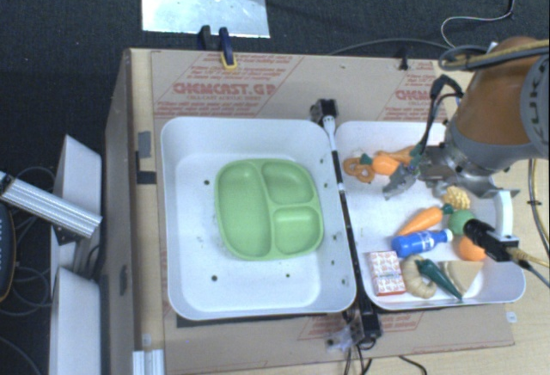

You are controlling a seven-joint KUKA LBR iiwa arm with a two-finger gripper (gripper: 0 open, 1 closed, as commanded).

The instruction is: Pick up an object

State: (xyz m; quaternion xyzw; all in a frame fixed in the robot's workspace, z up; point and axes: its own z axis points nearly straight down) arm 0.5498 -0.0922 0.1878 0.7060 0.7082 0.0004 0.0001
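Gripper (400, 184) low in the right bin (361, 150), in its upper part, coming off the grey arm (494, 119) from the right. Fingers: not possible to tell if apart or together. Nothing seen between them. Orange toy (375, 165) just beside the gripper, on its upper left. Carrot (423, 218) a bit below it; blue bottle (421, 241) under the carrot. Small red-and-white box (386, 272) near the front wall. Left bin (193, 193) holding a green divided plate (268, 208), well apart from the gripper.
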